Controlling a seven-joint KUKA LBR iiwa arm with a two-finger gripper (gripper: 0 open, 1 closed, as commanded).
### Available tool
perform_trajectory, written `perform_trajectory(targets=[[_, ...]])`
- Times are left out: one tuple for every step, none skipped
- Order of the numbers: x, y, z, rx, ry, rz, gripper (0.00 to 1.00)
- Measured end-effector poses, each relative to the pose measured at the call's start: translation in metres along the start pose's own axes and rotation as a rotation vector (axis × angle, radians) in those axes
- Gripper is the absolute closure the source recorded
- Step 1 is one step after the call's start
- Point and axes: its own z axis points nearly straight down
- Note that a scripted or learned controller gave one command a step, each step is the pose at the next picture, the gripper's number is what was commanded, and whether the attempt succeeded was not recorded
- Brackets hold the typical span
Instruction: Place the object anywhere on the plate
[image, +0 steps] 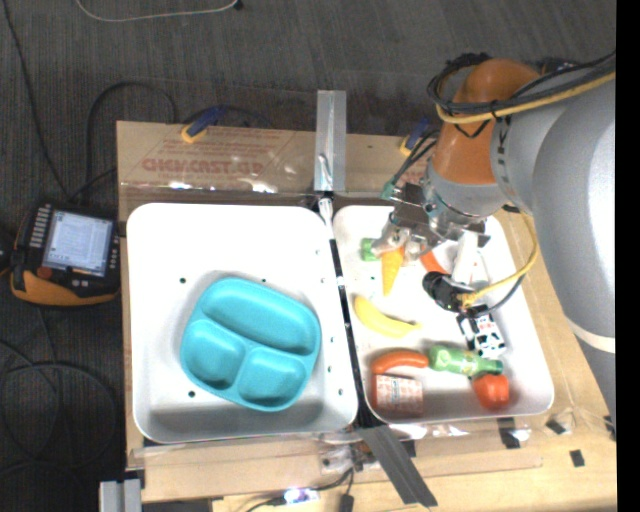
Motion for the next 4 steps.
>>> perform_trajectory(targets=[[0.069, -0.036, 0.014, 0.001, -0.001, -0.155, 1.0], [0.109, -0.103, 0.014, 0.002, -0.001, -0.222, 1.0], [0.108, -0.102, 0.014, 0.002, -0.001, -0.221, 0.0], [0.143, -0.126, 0.008, 0.001, -0.001, -0.017, 0.0]])
